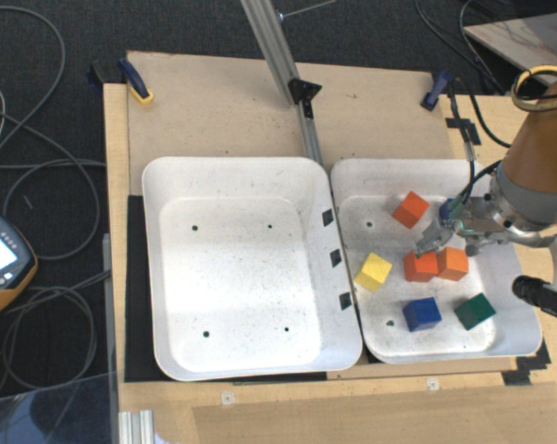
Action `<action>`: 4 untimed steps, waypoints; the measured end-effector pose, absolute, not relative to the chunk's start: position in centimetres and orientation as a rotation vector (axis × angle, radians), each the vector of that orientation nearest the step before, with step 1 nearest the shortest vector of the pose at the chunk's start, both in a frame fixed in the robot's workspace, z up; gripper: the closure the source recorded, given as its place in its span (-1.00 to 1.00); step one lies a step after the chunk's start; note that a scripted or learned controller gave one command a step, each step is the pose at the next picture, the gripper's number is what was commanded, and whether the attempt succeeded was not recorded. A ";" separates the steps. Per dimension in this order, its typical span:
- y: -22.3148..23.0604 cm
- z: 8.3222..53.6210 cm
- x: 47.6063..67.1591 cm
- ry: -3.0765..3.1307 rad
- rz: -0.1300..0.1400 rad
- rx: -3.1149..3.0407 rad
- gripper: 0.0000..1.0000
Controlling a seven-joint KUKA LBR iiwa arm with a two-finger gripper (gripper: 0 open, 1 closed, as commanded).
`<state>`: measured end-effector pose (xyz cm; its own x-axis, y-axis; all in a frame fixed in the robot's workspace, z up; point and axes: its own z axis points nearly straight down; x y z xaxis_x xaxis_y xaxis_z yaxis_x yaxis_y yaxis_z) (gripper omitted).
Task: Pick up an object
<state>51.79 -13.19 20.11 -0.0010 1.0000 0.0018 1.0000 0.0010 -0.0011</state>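
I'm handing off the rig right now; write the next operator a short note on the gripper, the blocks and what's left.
Gripper: low in the right bin, just above the pair of orange blocks; whether it is open or shut cannot be told, and no block is visibly between its fingers.
Blocks: all in the right bin. Another orange block at the back, yellow block to the left, blue block and green block at the front.
Done: nothing lifted yet.
Left: grasp one block and raise it.
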 end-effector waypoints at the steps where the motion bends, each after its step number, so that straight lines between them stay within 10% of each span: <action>1: -13.2 20.1 51.8 -2.221 -0.001 -2.220 -1.00; 3: -13.2 10.8 51.7 -2.218 0.000 -2.221 -1.00; 4: -13.1 12.0 51.8 -2.222 -0.004 -2.221 1.00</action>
